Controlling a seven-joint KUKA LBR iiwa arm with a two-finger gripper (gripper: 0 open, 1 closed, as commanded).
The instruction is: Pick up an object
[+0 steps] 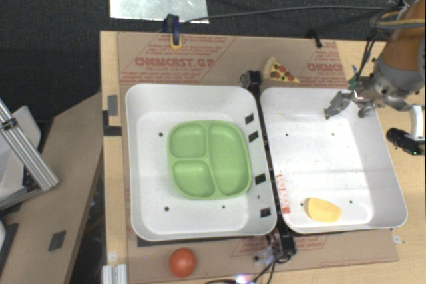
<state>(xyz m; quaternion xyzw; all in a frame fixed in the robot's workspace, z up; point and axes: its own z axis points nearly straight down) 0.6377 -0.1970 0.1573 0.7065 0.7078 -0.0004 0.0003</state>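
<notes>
A yellow lemon-like object (323, 209) lies near the front edge of the right bin (373, 163). In the left bin (143, 143) a green divided plate (210, 159) sits flat in the middle. My gripper (348, 108) hangs over the far right corner of the right bin, well behind the yellow object. It is open, with nothing between its fingers.
A toy pizza slice (281, 71) lies on the cardboard behind the bins, near where they meet. A red ball (182, 261) rests on the bench in front of the left bin. A blue clamp (173, 28) holds the cardboard's far edge.
</notes>
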